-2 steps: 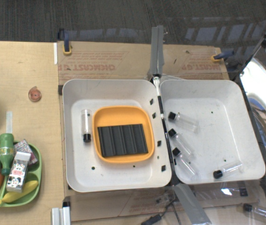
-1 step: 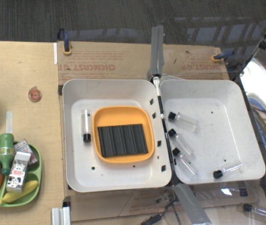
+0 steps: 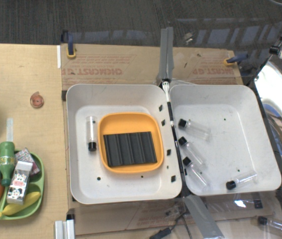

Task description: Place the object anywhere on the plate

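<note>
Jaws apart or together: it cannot be told from this camera view.

On the bench, the left bin (image 3: 76,183) holds the plate (image 3: 106,128), a yellow-orange dish with rounded corners lying roughly in the bin's middle. A black ribbed slab (image 3: 131,149) lies flat on the plate and covers most of its floor. Just beside the plate's left rim, on the white bin floor, lies a clear vial (image 3: 91,128), lengthwise along the rim with its black cap toward the near side. It does not rest on the plate; whether it touches the rim is hard to tell.

The right bin (image 3: 240,108) holds four more clear tubes with black caps. Three lie near its left wall: an upper tube (image 3: 194,129), a middle tube (image 3: 192,153) and a lower tube (image 3: 196,173), each with its cap toward that wall. A fourth tube (image 3: 241,179) lies near the front right corner, well apart from the others.

Both bins sit on a cardboard sheet (image 3: 111,63), clamped at its far edge. To the left, on the wooden table (image 3: 21,68), a green tray (image 3: 31,203) bears toy food, among it a green bottle (image 3: 6,161).
</note>
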Robot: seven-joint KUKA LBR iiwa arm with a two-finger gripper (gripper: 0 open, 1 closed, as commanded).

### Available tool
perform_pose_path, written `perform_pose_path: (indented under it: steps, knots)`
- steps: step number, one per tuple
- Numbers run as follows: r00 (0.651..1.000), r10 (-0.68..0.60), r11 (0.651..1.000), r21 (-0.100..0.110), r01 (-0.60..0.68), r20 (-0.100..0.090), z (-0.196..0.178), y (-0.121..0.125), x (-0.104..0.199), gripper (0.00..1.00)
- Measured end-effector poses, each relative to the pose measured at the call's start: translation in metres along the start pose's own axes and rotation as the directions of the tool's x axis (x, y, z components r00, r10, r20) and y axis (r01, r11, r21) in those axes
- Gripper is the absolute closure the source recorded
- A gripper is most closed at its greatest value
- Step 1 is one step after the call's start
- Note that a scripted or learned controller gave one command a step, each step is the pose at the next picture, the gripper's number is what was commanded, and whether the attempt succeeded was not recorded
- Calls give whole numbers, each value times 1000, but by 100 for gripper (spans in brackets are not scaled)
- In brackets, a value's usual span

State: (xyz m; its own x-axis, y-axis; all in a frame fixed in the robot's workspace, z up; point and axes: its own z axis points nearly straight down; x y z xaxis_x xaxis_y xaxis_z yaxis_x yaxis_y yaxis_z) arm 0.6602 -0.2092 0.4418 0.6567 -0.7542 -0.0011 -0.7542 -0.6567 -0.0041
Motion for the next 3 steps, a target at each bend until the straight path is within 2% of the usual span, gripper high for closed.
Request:
perform_pose_path:
  steps: [1,2,3]
  knots:
    - [945,-326,945,0,326,2,1,2,2,100]
    - [895,-446,895,1,446,2,1,7,8,100]
    - [795,-607,795,2,607,1,1,7,8,100]
